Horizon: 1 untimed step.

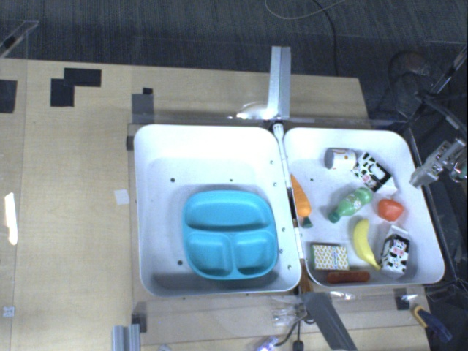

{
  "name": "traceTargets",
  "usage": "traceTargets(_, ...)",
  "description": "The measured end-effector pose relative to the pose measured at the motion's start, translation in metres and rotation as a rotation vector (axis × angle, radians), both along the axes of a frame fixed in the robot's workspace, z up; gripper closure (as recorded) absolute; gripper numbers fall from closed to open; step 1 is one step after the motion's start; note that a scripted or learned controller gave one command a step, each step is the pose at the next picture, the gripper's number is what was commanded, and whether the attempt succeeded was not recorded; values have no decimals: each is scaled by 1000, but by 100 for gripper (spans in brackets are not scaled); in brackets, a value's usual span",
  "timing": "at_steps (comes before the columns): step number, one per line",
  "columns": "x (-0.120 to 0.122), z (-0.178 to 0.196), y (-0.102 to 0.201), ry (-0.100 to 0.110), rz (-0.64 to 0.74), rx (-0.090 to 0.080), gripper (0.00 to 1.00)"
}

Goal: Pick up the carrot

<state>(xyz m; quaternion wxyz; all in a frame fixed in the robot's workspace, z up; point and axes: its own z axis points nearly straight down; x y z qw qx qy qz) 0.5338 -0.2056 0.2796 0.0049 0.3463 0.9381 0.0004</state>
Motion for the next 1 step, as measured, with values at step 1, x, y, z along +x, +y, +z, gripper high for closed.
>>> traceTargets(1, -45, 6, 0, 0, 290, -3, 100)
